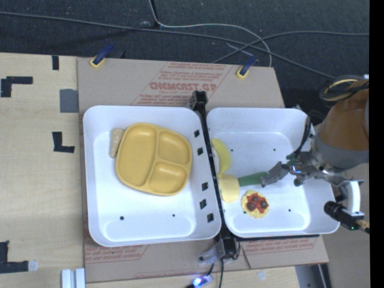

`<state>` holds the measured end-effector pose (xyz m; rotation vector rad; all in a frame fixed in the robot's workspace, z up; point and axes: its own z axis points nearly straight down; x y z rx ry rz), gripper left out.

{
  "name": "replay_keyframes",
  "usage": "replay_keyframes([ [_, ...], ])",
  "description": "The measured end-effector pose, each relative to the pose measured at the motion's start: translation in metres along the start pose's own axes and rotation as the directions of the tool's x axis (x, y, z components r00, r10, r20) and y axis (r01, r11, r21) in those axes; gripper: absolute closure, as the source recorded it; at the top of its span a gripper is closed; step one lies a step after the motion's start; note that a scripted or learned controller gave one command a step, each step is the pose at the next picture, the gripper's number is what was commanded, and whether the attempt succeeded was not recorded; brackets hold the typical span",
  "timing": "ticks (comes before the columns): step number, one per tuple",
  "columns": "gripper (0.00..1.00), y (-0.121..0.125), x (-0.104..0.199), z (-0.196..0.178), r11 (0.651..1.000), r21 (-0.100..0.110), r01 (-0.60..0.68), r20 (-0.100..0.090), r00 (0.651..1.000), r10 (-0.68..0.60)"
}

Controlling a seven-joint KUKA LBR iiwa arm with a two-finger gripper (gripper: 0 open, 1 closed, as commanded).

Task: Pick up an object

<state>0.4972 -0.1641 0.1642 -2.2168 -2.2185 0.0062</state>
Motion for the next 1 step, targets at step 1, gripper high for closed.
replay_keyframes([
  [1, 0.00, 0.0005, 0.0096, 0.0602, 1.000, 0.002, 0.001, -0.001, 1.000, -0.001],
])
